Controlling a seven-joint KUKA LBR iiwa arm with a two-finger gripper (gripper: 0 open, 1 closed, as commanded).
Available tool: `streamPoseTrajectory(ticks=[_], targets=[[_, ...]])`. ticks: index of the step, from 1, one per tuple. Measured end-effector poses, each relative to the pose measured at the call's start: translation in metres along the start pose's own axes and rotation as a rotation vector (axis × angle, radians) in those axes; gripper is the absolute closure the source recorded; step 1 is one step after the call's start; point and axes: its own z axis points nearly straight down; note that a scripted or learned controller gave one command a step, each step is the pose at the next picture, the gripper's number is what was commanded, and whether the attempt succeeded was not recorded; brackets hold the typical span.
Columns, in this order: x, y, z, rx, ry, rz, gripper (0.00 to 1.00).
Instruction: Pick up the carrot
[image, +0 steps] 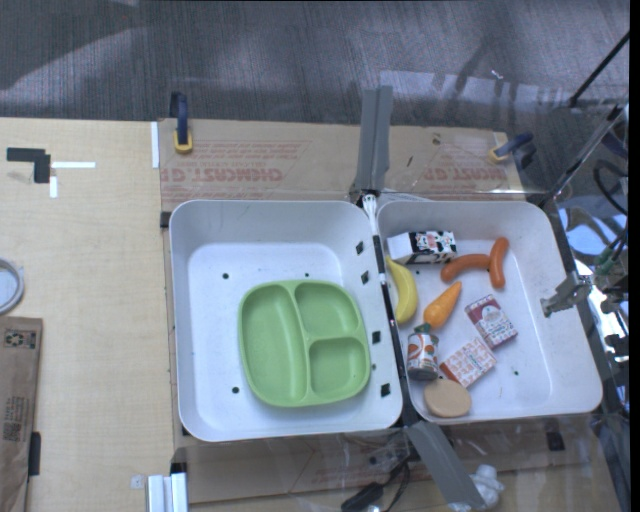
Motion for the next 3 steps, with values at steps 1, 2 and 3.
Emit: streamPoseTrajectory(ticks=[1,2,3], targets=[[0.074,-0.005,0.115,0.000,0.001,-0.182,0.00],[0.103,0.082,0.155,-0.013,-0.004,-0.319,0.00],[0.104,0.128,0.157,0.009,-0.001,-0.614,0.00]])
